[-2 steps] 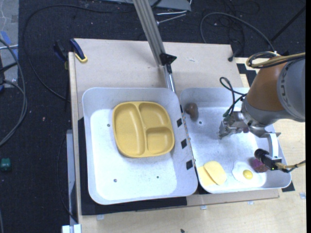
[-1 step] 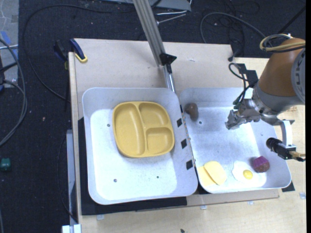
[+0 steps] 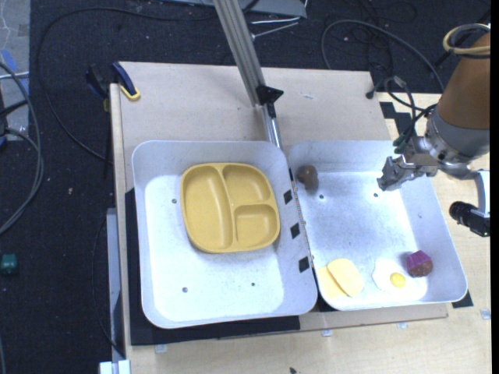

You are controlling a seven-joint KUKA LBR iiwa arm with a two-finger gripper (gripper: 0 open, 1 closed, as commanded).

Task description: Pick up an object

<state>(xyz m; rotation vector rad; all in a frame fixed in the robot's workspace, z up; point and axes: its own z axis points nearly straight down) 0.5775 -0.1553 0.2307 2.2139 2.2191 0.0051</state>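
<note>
My gripper (image 3: 390,177) hangs over the far right part of the right bin (image 3: 366,220), with nothing visible between its fingers. A small brown rounded object (image 3: 308,177) lies at that bin's far left corner. Along the near edge lie a pale yellow piece (image 3: 345,276), a white fried egg toy with a yellow yolk (image 3: 392,277) and a small purple object (image 3: 419,263). All of these sit well apart from the gripper.
The left bin (image 3: 160,287) holds a yellow divided plate (image 3: 231,206). A slanted metal pole (image 3: 243,45) rises from between the bins at the back. Black clips (image 3: 296,228) line the seam between the bins. The arm's orange and grey wrist (image 3: 468,100) stands at the right.
</note>
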